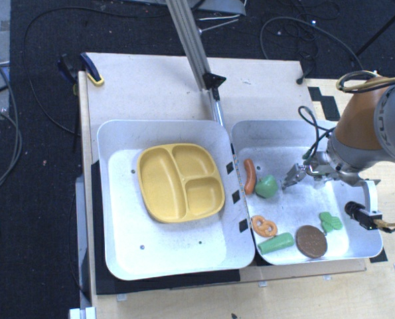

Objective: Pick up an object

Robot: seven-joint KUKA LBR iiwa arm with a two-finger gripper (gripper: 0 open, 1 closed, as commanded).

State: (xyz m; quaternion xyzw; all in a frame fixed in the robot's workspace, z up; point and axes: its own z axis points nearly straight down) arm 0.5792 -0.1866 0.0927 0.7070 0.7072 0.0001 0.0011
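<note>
End effector low in right bin, just right of green ball; finger state could not be told. Nothing lifted. Sausage, pretzel, brown disc lay in bin. Grasp and lift remained.
</note>
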